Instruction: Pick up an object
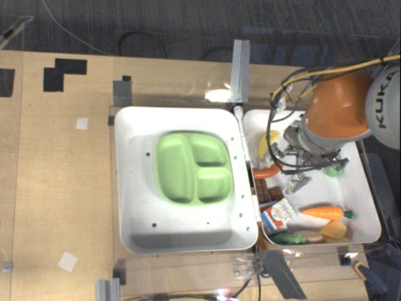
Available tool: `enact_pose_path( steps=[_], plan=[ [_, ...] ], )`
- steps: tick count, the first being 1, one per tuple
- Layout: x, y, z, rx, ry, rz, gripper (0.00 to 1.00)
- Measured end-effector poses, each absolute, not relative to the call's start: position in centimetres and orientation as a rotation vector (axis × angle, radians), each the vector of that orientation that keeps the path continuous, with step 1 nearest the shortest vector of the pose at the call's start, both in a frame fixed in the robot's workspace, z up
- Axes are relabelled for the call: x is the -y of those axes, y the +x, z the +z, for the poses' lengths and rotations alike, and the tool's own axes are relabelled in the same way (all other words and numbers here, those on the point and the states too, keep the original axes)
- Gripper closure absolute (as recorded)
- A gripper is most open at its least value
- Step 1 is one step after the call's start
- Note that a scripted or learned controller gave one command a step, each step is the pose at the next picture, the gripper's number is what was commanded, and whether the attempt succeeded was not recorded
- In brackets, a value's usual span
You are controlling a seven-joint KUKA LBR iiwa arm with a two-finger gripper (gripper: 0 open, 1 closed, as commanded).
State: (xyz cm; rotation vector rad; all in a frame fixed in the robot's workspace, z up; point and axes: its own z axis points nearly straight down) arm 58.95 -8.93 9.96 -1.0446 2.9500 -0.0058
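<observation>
Camera view: arm [351, 105] reaches down over right bin [369, 193]; pincer [299, 179] state probably hidden, cannot tell.

Toys [294, 221] crowd the right bin's [369, 221] near edge.

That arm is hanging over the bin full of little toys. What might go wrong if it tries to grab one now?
The gripper hangs over a crowded corner of the right bin. The red piece, chocolate bar and small carton lie close together, so it may catch two things or just nudge them aside. The carrot looks rounded and might slip. Items near the wall by the left bin leave little room for fingers.
</observation>
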Motion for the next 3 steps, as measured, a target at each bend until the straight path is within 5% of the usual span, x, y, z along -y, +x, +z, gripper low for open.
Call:
enact_pose_path(
  steps=[2,3],
  plan=[
    [8.5,56.1,9.1,-3.030,-0.746,-0.011,0.00],
    [8.3,56.6,10.6,-3.013,-0.751,-0.015,1.00]
  ],
)
